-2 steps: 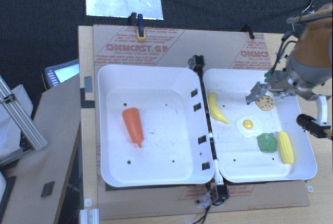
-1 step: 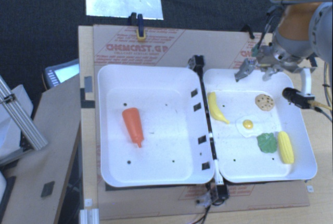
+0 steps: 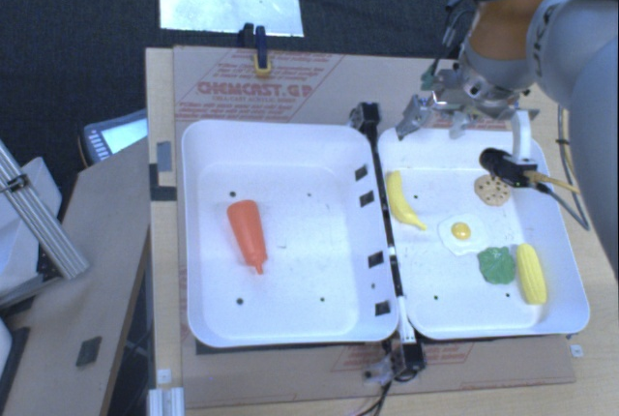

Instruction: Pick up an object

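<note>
My gripper (image 3: 433, 119) hangs over the back rim of the right bin (image 3: 571, 308), open with nothing between its fingers. Below it in that bin lie a yellow banana (image 3: 402, 201) by the left wall, a fried egg (image 3: 461, 233) in the middle, and a brown cookie (image 3: 492, 190) to the right. A green leafy piece (image 3: 496, 265) and a corn cob (image 3: 530, 273) rest near the front right corner. An orange carrot (image 3: 248, 232) lies alone in the left bin (image 3: 208, 143).
Black clips run along the divider (image 3: 379, 230) between the two bins. A clamp (image 3: 259, 46) sits at the bench's back edge. The grey arm (image 3: 571, 37) reaches in from the right above the right bin's back corner.
</note>
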Controlling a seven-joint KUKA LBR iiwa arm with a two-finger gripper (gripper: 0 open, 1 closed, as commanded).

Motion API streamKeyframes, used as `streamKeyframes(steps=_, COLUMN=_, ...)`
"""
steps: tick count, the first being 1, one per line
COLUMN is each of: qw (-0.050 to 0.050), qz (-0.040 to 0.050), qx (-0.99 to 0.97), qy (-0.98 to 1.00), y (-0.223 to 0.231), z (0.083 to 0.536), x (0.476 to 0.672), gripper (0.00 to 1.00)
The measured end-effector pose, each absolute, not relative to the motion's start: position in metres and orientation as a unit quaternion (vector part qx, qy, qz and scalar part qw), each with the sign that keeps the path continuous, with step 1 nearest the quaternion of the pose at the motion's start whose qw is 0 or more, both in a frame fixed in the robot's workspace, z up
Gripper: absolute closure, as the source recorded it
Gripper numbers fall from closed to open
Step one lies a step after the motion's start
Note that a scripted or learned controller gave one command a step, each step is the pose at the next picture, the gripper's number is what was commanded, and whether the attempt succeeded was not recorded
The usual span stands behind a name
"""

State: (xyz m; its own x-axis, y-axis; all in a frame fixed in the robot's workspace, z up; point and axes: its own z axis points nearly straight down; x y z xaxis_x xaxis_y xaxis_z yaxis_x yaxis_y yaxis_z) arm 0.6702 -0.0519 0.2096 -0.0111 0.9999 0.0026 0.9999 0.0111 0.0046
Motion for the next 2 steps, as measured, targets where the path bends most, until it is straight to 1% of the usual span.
streamKeyframes(steps=1, qw=0.003, qz=0.0026, qx=0.704, qy=0.71, y=-0.057, z=0.221, x=0.67, gripper=1.0)
streamKeyframes(steps=2, qw=0.003, qz=-0.0012, qx=0.71, qy=0.704, y=-0.159, z=0.248, x=0.614, gripper=1.0)
